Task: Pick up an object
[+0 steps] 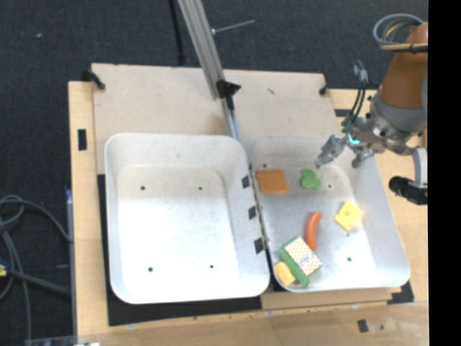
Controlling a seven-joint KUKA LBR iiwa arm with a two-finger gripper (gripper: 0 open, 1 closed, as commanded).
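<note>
You see the gripper (pixel 344 152) hanging over the far part of the right bin (pixel 374 215), close to its far rim; its jaws stand spread apart with nothing between them. Just near-left of them lies the green piece (pixel 310 179), with the orange block (pixel 272 182) left of it by the dividing edge. The yellow piece (pixel 349 215) and the orange carrot (pixel 312 229) sit mid-bin with bare floor around them. The patterned box (pixel 301 256) crowds the near-left corner. The left bin (pixel 180 215) offers open floor.
</note>
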